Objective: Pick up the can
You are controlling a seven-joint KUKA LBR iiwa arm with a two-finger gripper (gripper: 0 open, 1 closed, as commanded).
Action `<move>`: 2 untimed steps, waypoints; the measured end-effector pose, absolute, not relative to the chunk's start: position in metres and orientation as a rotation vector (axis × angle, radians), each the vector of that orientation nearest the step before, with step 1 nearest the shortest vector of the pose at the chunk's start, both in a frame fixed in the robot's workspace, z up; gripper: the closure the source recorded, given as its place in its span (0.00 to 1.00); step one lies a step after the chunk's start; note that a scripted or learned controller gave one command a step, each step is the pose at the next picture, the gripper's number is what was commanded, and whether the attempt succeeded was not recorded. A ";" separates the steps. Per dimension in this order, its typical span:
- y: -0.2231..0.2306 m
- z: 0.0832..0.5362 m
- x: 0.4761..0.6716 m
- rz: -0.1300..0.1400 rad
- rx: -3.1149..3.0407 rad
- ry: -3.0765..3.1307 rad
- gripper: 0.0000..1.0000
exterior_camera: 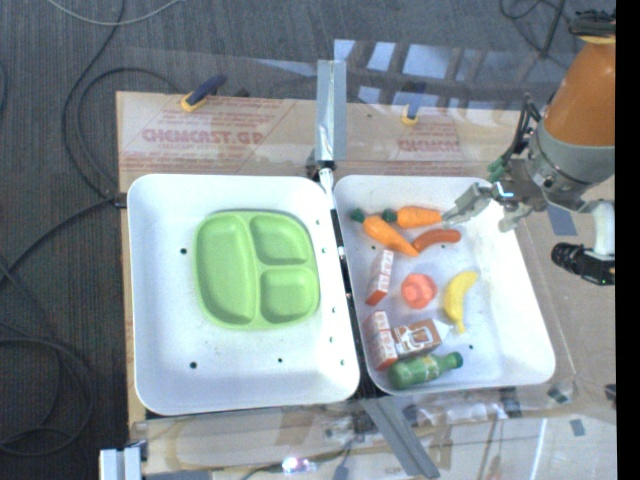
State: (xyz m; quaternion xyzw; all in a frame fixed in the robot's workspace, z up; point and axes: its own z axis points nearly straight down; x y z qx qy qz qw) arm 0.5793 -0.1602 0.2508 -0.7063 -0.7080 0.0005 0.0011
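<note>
Can (pixel 380 337): red-white label, lying flat beside green bottle (pixel 425 369).

We locate the can (pixel 380 276) in the right bin (pixel 530 298), near its left wall. It is slim, red and white, and lies on its side, its length running slightly tilted from the wall. Nothing grips it.

I see two shallow white bins side by side on the table (pixel 230 133). The left bin (pixel 160 368) holds a green sectioned plastic tray (pixel 258 268). In the right bin (pixel 525 338), two orange toy carrots (pixel 400 226) lie at the back, a yellow toy banana (pixel 459 297) right of centre, and a green plastic bottle (pixel 424 369) nearest the front.
</note>
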 end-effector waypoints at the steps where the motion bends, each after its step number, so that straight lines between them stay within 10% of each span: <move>1: -0.105 0.113 0.575 0.000 -2.299 -2.137 0.00; 2: -0.175 0.090 0.511 -0.008 -2.202 -2.256 0.00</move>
